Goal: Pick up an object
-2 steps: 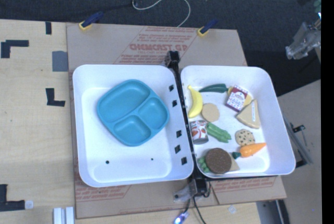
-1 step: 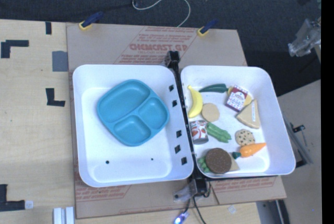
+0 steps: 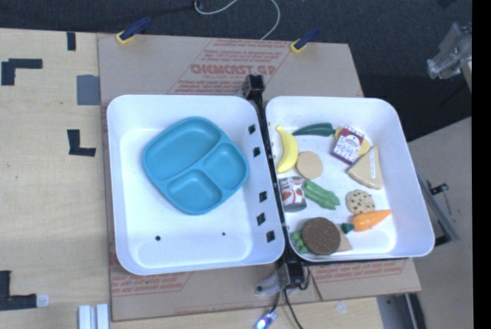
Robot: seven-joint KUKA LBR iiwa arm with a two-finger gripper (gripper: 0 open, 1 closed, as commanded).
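From my feed, the gripper at three o'clock was blurred and cut by the edge; I couldn't read its fingers.

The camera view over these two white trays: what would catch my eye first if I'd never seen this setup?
Most striking is the bright blue divided plate, lying alone in the left bin. Next comes the right bin, crowded with small toy foods: a yellow banana by the centre divider, an orange carrot near the front right, and a dark burger patty at the front edge.
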